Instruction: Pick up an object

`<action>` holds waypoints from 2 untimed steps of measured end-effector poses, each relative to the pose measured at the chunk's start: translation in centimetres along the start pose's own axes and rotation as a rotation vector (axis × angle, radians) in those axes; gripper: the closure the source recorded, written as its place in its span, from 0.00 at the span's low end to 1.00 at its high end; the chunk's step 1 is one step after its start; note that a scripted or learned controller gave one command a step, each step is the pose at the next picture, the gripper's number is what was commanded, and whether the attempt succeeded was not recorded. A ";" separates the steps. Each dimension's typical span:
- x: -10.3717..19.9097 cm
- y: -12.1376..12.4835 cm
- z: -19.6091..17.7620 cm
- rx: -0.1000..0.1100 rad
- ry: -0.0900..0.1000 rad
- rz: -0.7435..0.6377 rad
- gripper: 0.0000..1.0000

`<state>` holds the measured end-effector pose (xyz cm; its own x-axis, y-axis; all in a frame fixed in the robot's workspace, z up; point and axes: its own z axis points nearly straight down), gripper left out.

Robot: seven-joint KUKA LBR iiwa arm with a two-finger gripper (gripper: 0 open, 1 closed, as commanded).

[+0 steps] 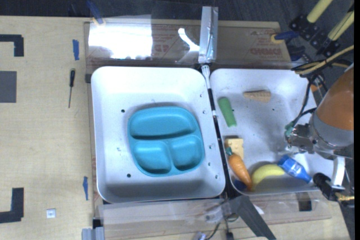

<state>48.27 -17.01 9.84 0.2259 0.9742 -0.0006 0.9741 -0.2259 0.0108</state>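
Note:
The right bin (281,78) holds several small objects. A green cylinder (227,111) lies near its left wall and a tan stick (256,96) lies toward the back. At the front are a yellow block (235,146), an orange carrot (240,171), a yellow banana (269,172) and a blue wrapped item (295,169). My gripper (302,149) hangs low over the bin's right front part, just above and right of the blue item. The arm's orange band (339,103) hides much of the gripper.
The left bin (107,87) holds a blue divided tray (165,140). A clear sheet and cardboard stand behind both bins. Yellow rods and cables (326,3) cross the upper right corner. A small screwdriver (71,85) lies on the bench at left.

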 end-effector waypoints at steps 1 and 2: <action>0.5 3.9 -11.5 0.006 0.000 0.089 1.00; 0.5 3.8 -11.3 0.011 0.000 0.089 0.00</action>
<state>51.93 -17.32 21.16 0.3114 0.9503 -0.0006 0.9503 -0.3114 -0.0006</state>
